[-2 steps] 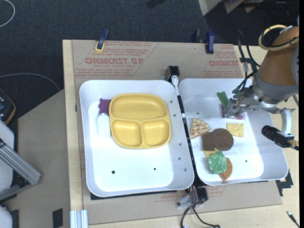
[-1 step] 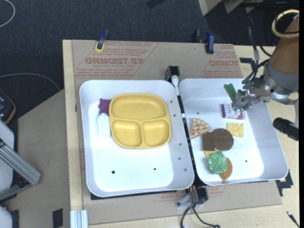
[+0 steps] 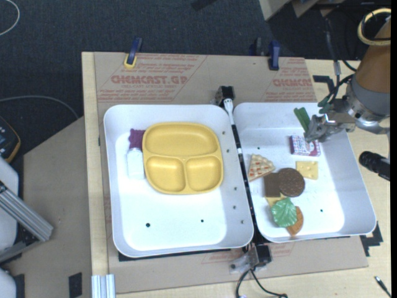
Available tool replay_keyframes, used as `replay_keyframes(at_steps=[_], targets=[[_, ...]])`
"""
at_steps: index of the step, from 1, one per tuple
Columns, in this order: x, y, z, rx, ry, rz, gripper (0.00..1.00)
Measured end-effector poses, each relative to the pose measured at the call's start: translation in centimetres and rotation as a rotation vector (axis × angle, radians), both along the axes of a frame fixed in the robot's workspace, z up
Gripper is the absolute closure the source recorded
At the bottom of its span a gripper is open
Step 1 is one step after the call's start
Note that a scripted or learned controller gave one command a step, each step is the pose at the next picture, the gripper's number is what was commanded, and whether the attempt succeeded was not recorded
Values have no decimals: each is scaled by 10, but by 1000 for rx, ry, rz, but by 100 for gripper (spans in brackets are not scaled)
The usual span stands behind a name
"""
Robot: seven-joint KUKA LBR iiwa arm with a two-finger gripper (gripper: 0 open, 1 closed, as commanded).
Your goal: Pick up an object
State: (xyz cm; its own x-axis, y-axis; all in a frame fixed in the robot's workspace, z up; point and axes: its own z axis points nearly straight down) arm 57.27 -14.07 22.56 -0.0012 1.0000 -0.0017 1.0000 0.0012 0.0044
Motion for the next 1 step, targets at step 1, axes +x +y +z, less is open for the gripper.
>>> replay_keyframes(at_steps=[1], targets=[[-31, 47, 5, 4, 8, 2, 100]])
